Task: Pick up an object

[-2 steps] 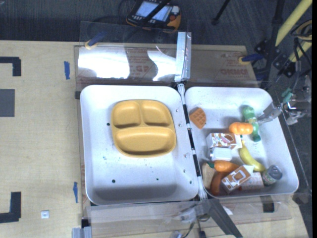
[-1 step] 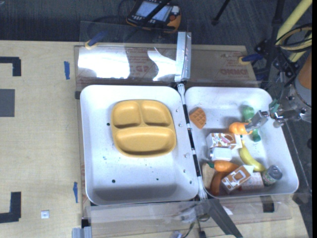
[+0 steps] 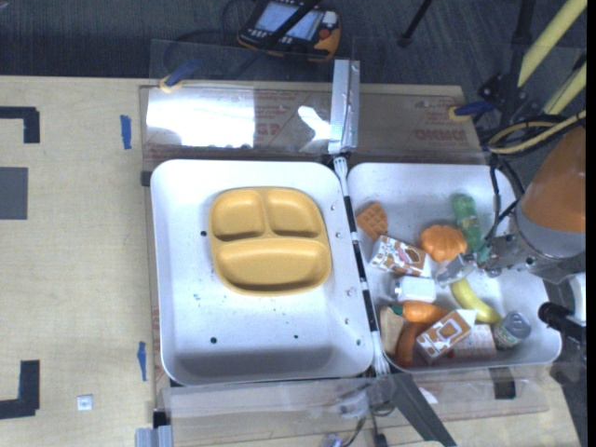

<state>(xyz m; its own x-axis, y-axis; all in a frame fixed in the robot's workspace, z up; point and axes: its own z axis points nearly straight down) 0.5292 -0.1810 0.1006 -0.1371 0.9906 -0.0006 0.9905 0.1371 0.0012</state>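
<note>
one fixed camera – above bench [image 3: 74, 250] | slanted downward – both bins [image 3: 177, 250] in frame

the arm [image 3: 557, 203] reaches in from the right, its claw [image 3: 466, 266] pointed low and leftward.

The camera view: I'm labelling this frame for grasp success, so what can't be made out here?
- Gripper: small and dark against the clutter in the right bin; whether its jaws are open or shut is unclear.
- Arm: cut off by the right edge.
- Carton: its print is too small to read.
- Handheld device beyond the bench: its screen is blurred.
</note>
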